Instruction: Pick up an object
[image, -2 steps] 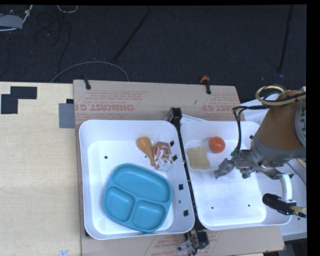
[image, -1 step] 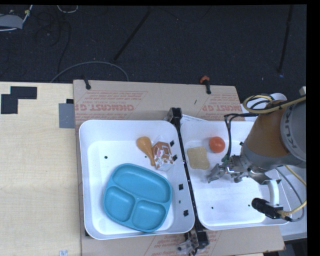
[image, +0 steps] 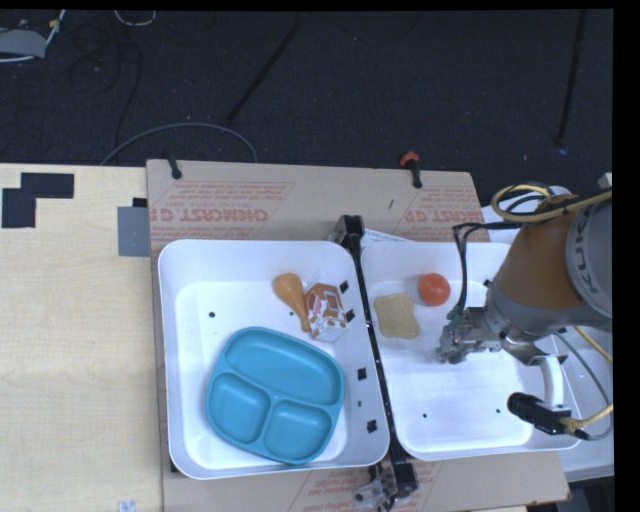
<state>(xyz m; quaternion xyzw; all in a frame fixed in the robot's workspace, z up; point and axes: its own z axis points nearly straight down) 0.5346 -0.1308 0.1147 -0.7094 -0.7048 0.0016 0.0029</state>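
In the right bin (image: 455, 425) my gripper (image: 453, 346) reaches down near the middle of the floor, just right of a tan sponge-like square (image: 397, 316) and below a small red-orange tomato (image: 433, 289). Nothing shows between its fingertips. The arm's orange band (image: 535, 270) and grey wrist rise behind it at the right. In the left bin (image: 185, 330) lie a blue divided plate (image: 275, 394), a yellow-orange wooden spoon (image: 293, 295) and a small brown-and-white patterned object (image: 325, 309).
A black divider clip runs between the two bins (image: 365, 340). Cables and a black connector (image: 540, 412) hang at the right bin's right edge. Cardboard lies under the bins, with a wooden bench top to the left.
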